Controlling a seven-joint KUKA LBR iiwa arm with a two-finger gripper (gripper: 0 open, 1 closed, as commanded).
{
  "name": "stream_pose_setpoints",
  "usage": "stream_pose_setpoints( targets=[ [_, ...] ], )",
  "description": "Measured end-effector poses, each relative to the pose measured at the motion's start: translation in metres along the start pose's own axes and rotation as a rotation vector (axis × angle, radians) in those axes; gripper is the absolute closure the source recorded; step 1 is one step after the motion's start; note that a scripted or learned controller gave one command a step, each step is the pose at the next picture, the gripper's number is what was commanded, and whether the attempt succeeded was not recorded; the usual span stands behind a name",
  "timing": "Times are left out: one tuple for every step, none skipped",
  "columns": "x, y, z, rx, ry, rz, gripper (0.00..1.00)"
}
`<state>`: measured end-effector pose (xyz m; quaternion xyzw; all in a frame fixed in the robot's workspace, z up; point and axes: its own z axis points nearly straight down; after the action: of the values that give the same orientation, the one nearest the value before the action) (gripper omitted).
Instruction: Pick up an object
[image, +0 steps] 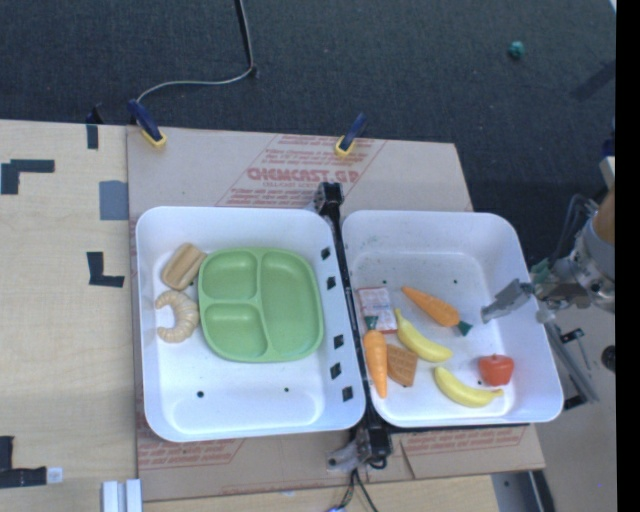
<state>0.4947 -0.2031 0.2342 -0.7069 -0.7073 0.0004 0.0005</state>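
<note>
The right bin (430, 232) holds an orange carrot (432, 306), a second carrot (375, 362), two yellow bananas (420, 340) (465, 388), a red tomato-like piece (496, 370), a brown cracker (402, 365) and a small printed packet (376, 305). My gripper (515, 298) hangs over that bin's right rim, above and slightly right of the tomato and right of the first carrot. It touches none of the objects. The arm behind it runs off the right edge.
The left bin (240, 415) carries a green divided plate (260, 305), a bread slice (183, 266) and a croissant (178, 318). A black clamp bar (340, 300) runs between the bins. Both bins rest on a cardboard sheet (290, 170).
</note>
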Motion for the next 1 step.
stream_pose_setpoints(
  targets=[
    [-0.0104, -0.0097, 0.1479, -0.003, 0.0, 0.0, 0.0]
  ],
)
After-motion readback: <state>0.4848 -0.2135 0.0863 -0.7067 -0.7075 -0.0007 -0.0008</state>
